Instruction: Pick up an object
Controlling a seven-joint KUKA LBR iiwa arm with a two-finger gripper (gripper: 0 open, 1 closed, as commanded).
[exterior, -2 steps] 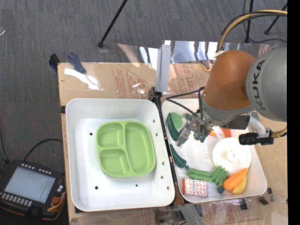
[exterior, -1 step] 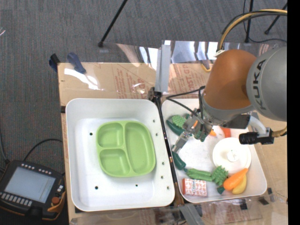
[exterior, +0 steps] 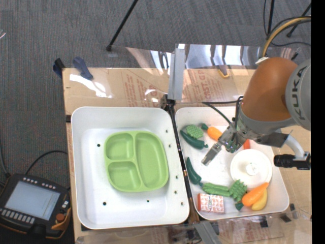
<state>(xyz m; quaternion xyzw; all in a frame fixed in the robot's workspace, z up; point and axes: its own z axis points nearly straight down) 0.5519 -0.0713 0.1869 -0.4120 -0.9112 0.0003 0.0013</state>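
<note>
Arm came in from right, gripper (exterior: 212, 154) hung over right bin (exterior: 282, 203), metal fingers slightly spread, nothing between them. Right bin was cluttered: smooth round white lid (exterior: 251, 168), bumpy green corn (exterior: 194, 134), orange carrot (exterior: 214, 132), dark green curved pepper (exterior: 193, 171), knobbly green veg (exterior: 225, 189), glossy orange-yellow piece (exterior: 256, 196), flat red-white packet (exterior: 210, 202). Left bin (exterior: 84, 121) had matte green plate (exterior: 136, 160), three compartments, rounded corners.

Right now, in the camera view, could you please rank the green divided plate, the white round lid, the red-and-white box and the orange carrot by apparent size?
1. green divided plate
2. white round lid
3 and 4. red-and-white box and orange carrot: look alike, so unranked.
</note>
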